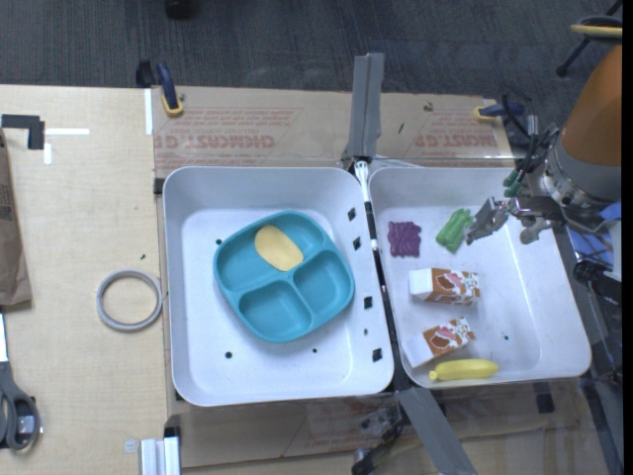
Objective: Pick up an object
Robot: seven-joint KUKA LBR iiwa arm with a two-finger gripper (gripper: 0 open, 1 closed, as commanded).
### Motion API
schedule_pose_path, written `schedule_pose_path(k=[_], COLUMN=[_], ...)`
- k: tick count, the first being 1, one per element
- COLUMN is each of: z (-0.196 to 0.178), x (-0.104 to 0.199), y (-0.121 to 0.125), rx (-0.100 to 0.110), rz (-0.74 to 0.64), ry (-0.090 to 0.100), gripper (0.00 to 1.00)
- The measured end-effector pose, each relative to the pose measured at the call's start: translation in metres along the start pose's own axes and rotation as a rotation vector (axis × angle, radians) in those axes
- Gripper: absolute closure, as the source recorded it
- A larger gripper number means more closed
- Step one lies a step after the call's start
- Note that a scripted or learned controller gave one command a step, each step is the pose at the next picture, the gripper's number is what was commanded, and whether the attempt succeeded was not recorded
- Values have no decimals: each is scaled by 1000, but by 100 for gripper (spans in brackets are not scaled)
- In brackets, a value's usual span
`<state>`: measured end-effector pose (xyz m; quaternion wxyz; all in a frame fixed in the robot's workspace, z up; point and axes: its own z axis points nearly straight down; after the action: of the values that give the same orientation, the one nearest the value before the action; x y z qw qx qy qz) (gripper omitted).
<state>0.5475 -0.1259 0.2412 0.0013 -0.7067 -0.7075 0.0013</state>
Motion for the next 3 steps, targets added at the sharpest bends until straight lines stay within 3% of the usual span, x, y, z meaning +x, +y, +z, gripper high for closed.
schedule_pose_path(k=[1,2,3], z=[-20,105,150], x=[-22,-22,-5], y=[37,61,76], rx=[-4,0,-2], rz=[-126,67,-43], ry=[-2,0,0], gripper=[0,0,0])
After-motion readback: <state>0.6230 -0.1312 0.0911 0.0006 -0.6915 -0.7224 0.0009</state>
